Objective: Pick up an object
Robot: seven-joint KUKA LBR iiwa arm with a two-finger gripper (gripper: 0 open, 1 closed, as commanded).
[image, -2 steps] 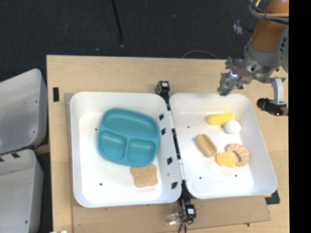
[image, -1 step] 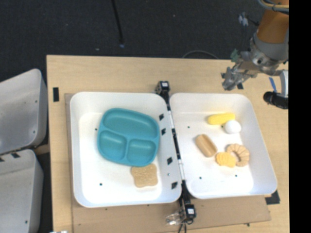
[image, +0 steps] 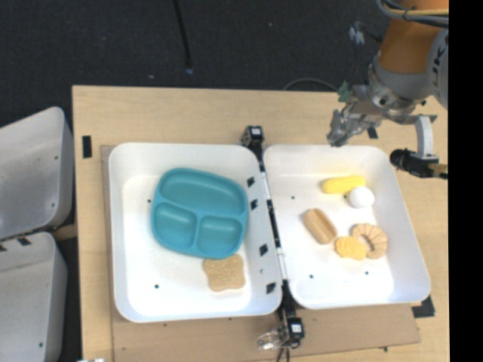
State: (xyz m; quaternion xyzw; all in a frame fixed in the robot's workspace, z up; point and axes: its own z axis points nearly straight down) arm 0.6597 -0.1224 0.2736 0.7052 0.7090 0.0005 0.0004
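Note:
My gripper (image: 339,132) hangs over the far rim of the right bin (image: 332,277), above its back edge, with nothing seen between its fingers. In the right bin lie a yellow banana-shaped piece (image: 343,184), a white egg (image: 361,197), a tan hot-dog bun (image: 320,225), a ridged croissant-like piece (image: 371,237) and a small orange piece (image: 350,247). The left bin (image: 136,277) holds a teal divided plate (image: 201,211) and a slice of toast (image: 226,273).
A black clip (image: 253,135) sits where the two bins meet at the back. Another fitting with wires (image: 279,336) is at the front of the seam. The wooden bench (image: 189,111) shows around both bins. Grey panels (image: 30,172) stand at the left.

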